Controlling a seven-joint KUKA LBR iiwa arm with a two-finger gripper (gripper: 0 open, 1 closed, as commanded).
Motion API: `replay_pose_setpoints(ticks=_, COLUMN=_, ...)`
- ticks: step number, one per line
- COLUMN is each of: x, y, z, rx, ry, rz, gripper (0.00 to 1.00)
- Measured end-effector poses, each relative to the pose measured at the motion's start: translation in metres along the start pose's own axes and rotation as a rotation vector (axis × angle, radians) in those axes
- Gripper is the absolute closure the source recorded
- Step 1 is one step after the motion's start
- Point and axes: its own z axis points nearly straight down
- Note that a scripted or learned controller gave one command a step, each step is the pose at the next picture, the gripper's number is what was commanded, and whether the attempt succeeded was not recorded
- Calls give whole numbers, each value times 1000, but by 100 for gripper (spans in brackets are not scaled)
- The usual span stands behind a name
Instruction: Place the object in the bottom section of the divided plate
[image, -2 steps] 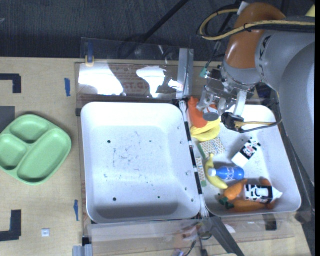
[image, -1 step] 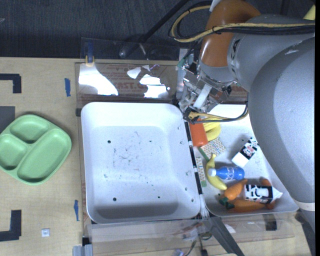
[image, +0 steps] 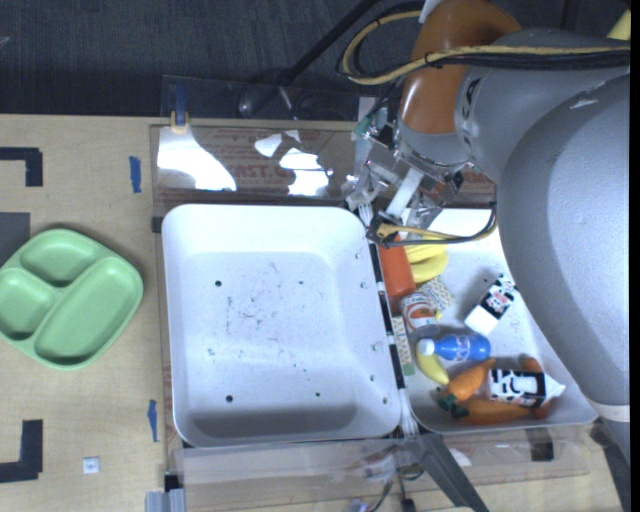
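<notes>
Grey arm looms; end effector (spread unclear) over right bin; wooden bench, dark floor.

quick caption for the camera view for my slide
Grey arm's hand poised at the top of the right white bin of toys, near a yellow banana; green three-section divided plate waits at left.

Matt green plastic divided plate on pale wooden bench; smooth, scuffed white plastic bin.
</notes>
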Motion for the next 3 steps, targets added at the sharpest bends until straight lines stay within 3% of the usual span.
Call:
replay_pose_setpoints(ticks=1, x=-116, y=84, z=-125, rx=0, ry=0, rz=253, gripper=0)
replay_pose_setpoints(ticks=2, x=-197, y=122, z=-181, rx=0, ry=-1, rz=592, gripper=0)
replay_pose_setpoints(ticks=3, x=-196, y=121, z=-181, rx=0, ry=-1, rz=591, gripper=0)
